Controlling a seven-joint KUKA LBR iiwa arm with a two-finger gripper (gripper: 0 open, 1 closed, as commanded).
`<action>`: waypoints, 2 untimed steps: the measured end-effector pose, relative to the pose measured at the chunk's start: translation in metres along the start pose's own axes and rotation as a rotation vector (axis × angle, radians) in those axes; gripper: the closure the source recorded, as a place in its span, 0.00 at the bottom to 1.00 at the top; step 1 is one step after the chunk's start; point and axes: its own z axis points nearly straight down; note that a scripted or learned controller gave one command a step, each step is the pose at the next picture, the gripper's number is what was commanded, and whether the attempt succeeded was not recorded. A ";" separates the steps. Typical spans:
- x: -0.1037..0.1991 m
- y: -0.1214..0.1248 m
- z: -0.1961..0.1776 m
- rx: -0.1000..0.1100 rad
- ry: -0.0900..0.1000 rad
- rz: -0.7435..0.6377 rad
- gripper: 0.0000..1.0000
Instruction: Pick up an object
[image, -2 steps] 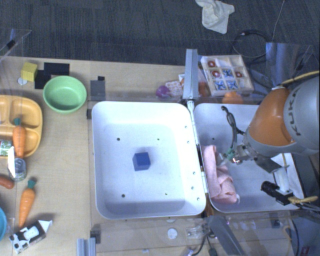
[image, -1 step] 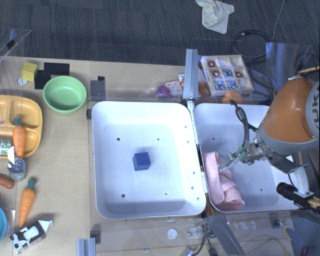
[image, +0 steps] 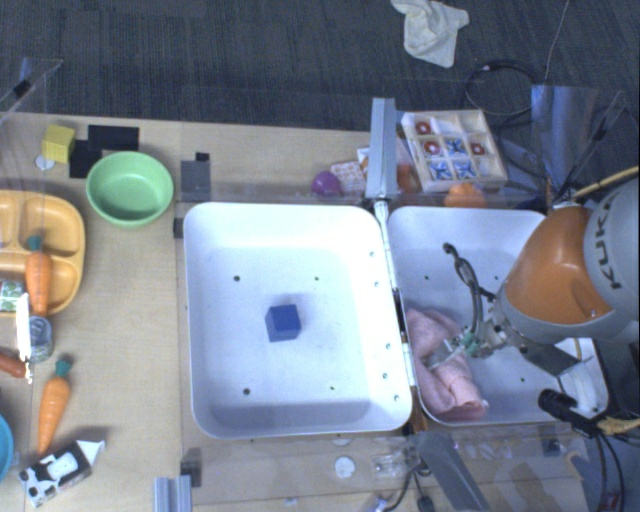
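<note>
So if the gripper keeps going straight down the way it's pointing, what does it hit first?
Most likely the pink cloth in the right bin; the gripper sits just above or against it. Depth is unclear from this slanted view.

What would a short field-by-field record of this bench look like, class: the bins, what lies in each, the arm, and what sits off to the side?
left bin: holds a blue cube, near the middle of the floor
right bin: holds a pink cloth, bunched against the near left corner
gripper: low over the right bin, at the cloth's right edge
arm: reaches in from the right, orange band above the wrist
bench, far left: green bowl, yellow tray, two toy carrots
</note>
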 end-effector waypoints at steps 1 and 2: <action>-0.001 0.005 -0.014 -0.011 -0.006 -0.002 1.00; -0.017 0.071 -0.093 0.011 0.005 -0.129 1.00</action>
